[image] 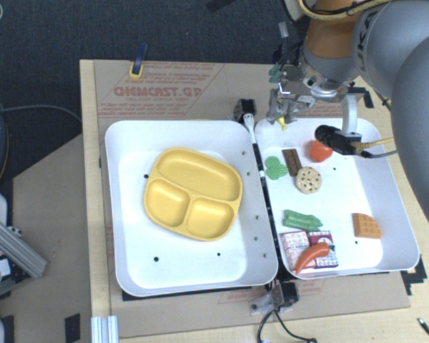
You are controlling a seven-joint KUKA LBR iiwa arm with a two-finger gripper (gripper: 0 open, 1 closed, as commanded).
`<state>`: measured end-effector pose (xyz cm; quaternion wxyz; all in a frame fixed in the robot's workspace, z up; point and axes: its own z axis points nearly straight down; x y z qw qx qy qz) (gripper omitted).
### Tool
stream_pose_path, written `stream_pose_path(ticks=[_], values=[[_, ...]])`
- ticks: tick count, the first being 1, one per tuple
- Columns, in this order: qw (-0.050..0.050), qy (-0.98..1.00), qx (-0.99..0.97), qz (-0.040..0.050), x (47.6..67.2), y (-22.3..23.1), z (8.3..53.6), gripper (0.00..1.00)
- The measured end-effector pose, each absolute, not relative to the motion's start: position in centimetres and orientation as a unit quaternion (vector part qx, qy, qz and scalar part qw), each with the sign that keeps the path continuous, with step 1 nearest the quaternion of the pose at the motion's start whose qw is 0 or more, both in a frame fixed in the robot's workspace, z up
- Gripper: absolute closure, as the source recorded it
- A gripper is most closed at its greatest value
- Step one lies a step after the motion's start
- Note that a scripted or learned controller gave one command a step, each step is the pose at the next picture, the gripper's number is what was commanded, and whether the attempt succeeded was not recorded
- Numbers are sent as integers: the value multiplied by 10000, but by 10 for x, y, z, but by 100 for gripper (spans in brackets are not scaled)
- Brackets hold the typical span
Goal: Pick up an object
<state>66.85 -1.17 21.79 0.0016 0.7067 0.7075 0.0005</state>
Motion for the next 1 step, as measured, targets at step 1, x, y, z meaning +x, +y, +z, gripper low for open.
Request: stream_pose_path(ticks=[1], values=[[16, 7074, 7068, 12, 661, -8, 236, 100]])
